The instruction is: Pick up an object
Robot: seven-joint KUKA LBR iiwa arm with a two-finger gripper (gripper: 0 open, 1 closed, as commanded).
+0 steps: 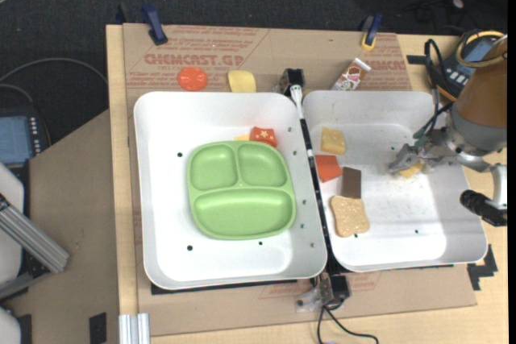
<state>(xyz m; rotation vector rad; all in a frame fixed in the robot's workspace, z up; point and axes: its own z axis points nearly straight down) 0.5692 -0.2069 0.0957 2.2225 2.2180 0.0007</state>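
The tool [409,159] is down in the right bin [451,250], toward its right side, with the grey wrist and orange band of the arm [484,105] leaning in from the right edge of the scene. Its tip sits directly over a small yellow piece [412,170], touching or nearly touching it, but whether the piece is actually clamped cannot be told from this angle. Along the left side of the same bin lie a pale yellow cracker-like square [333,141], an orange-red block [327,167], a dark brown rectangular bar [351,182] and, nearest, a tan slice of toy bread [350,215]. The left bin [157,197] holds a green divided plate [240,189], with a red block bearing a small star mark [263,135] just beyond its far rim. On the cardboard-covered tabletop [129,76] beyond the bins rest an orange round piece [193,78], a yellow piece [241,81] and a small wrapped packet [351,76].
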